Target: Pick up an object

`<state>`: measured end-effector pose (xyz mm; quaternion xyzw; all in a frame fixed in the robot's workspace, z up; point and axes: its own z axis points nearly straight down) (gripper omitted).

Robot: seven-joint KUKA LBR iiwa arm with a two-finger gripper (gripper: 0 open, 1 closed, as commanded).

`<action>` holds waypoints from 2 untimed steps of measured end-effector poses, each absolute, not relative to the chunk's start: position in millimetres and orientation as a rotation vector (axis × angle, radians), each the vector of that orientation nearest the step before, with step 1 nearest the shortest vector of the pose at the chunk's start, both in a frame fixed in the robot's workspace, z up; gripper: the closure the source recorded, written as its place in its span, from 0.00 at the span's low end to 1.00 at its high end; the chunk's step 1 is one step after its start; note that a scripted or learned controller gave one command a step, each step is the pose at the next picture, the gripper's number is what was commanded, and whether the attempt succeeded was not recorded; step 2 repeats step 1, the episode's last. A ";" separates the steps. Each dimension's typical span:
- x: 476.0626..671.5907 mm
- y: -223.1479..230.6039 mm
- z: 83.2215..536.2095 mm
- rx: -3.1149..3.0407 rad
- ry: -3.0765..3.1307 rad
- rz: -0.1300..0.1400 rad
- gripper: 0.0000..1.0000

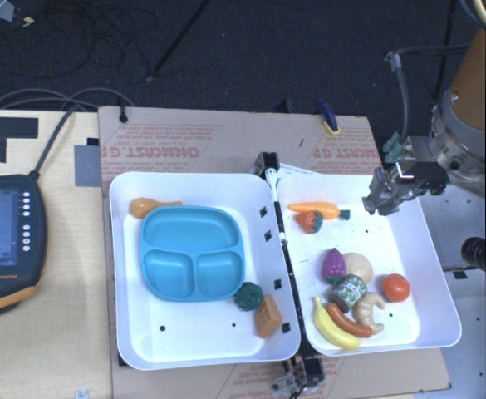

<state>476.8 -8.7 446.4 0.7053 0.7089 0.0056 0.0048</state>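
While the arm [463, 131] reaches in from the right edge of the frame, its gripper [381, 199] hangs over the upper right part of the right bin [429, 248], dark against the white floor, and how far its jaws stand apart cannot be told from this slanted view; nothing shows between them, and it seems clear of every toy. Just left of it, near the bin's upper edge, lies a toy carrot [312, 209], with a small red and green piece [311, 221] touching it from below. Lower in the same bin a cluster sits close together: purple grapes [334, 264] against a pale round piece [358, 265], a green-patterned ball [348, 290] beneath them, a tomato [395, 287] off to the right, and a banana [332, 327] with a red sausage [347, 320] lying along it at the bottom. Across the divider, the left bin [130, 322] holds a blue divided plate [191, 252], a drumstick [151, 207] at its upper left, and a broccoli floret [247, 295] beside a brown bread piece [267, 317] at its lower right.
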 end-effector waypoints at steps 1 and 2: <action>476.0 37.5 424.6 2.218 2.229 -0.004 1.00; 476.0 37.5 424.6 2.218 2.229 -0.004 1.00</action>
